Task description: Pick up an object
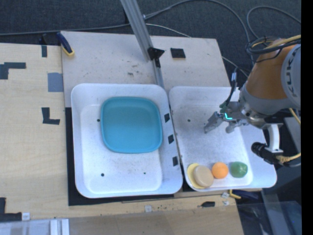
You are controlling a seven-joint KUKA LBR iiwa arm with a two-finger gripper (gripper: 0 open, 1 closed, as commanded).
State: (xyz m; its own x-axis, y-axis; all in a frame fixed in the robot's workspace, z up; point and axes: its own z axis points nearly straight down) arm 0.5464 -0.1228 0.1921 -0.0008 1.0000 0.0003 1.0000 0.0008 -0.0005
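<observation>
**Gripper over the right bin, three objects along its near edge**

We see the gripper [221, 125] hanging above the middle of the right bin [195, 106], toward its right edge. Its two fingers [212, 123] are spread apart, with nothing between them. Along the near edge of that bin three small objects lie in a row: a tan round piece [201, 176] at the near left corner, an orange ball [220, 171] just beside it, and a green ball [238, 169] next along toward the near right corner. All three sit well apart from the gripper. In the left bin [83, 170] a blue plate [131, 124] lies flat, toward the far edge and nearer the right side.
</observation>
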